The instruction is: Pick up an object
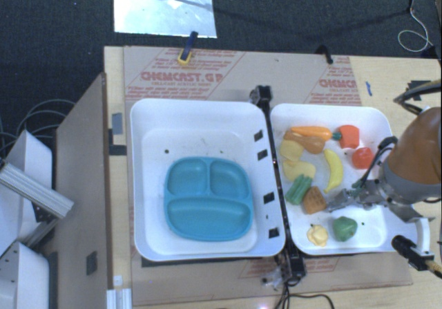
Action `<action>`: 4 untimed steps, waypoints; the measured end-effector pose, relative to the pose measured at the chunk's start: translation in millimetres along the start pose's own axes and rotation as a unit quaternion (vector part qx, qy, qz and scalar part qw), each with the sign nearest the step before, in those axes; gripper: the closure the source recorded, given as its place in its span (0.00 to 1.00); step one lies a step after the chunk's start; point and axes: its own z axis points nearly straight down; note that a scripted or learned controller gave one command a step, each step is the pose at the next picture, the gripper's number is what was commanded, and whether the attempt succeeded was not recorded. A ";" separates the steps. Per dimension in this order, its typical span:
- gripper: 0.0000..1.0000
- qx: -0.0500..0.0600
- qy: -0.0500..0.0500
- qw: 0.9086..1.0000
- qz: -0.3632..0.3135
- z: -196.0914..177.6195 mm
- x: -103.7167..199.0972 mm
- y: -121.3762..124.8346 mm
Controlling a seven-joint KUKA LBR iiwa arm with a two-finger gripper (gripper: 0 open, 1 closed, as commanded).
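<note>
Toy food fills the right bin (378, 117), and the piece closest to the action is the brown item (314, 200) sitting near the bin's middle, just to the left of the gripper (343, 196). The arm (421, 155) reaches in from the right edge, orange band showing, wrist low over the bin, its tip pointing left toward that brown piece. So the relation that counts: the target lies left of the tip, close beside it, maybe touching, though I can't tell from this angle. Whether the pincer is spread or clenched, I cannot tell either; the metal at the tip blurs against the white floor, and nothing is visibly caught in it. Around it: a green vegetable (299, 189) leaning against the brown piece on its left, long axis running from far-right to near-left; a banana (334, 169) just beyond the tip, lying near-to-far; a green pepper (344, 227) on the near side of the tip, with a small yellow piece (318, 234) to its left. Farther back sit an orange squash (309, 137), a pale yellow piece (292, 151) and two red items (349, 136) and (362, 157). Over in the left bin (148, 121) a blue divided plate (207, 198) lies well apart from everything. My read: a short push left and down would meet the brown piece, but crowding from the green vegetable could spoil the grab.
</note>
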 end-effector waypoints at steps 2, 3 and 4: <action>0.00 -0.004 -0.002 1.000 -0.003 -5.6 -29.2 165.7; 0.00 0.002 0.000 1.000 0.001 -3.6 -29.9 109.9; 1.00 -0.001 -0.001 1.000 -0.002 -15.2 -30.2 113.4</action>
